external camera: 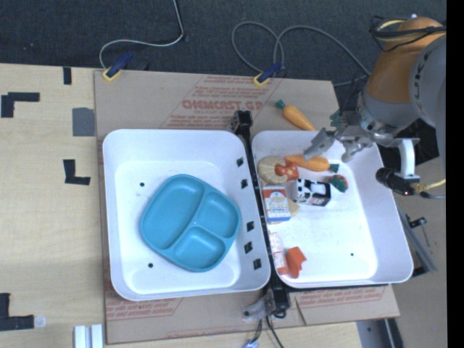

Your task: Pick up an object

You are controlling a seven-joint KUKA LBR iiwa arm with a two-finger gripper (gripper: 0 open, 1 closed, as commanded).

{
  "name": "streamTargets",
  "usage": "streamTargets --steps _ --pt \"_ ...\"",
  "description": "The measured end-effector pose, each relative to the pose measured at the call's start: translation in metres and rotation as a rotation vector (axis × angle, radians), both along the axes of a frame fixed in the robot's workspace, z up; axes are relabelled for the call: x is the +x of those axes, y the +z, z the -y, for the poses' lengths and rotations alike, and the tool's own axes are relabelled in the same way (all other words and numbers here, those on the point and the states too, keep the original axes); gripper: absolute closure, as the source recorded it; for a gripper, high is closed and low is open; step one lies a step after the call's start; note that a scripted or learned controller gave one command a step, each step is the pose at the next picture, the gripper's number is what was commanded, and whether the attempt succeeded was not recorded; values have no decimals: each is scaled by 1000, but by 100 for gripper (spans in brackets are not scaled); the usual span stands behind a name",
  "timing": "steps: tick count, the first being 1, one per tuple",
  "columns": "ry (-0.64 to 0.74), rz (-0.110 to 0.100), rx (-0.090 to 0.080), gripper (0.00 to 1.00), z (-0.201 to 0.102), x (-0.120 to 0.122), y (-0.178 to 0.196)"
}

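Note:
My gripper (pixel 335 149) hovers over the far part of the right bin (pixel 362 263), open, with its two grey fingers spread and nothing between them. Just below its left finger lies an orange toy carrot (pixel 308 163), next to a tan round piece (pixel 268 169). Nearer the front of that cluster are a black-and-white toy cow (pixel 313 191), a small red piece (pixel 339 183) and a small white carton (pixel 277 204). An orange-red item (pixel 293 260) lies alone at the bin's near left corner.
The left bin (pixel 119 194) holds a blue divided plate (pixel 190 222). A second carrot (pixel 296 116) lies on the cardboard beyond the right bin. Cables run across the dark floor at the back. The right bin's right half is bare white.

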State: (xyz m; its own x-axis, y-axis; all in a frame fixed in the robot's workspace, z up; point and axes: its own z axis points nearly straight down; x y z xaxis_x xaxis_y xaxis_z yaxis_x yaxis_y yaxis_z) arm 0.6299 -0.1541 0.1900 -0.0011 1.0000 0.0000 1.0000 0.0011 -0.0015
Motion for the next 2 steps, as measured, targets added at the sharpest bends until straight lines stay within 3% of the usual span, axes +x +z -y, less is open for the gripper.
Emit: streamTargets --steps 1,2 --pt "-1 13 -4 0 -50 20 -91" --pt "0 9 -6 100 -50 20 -82"
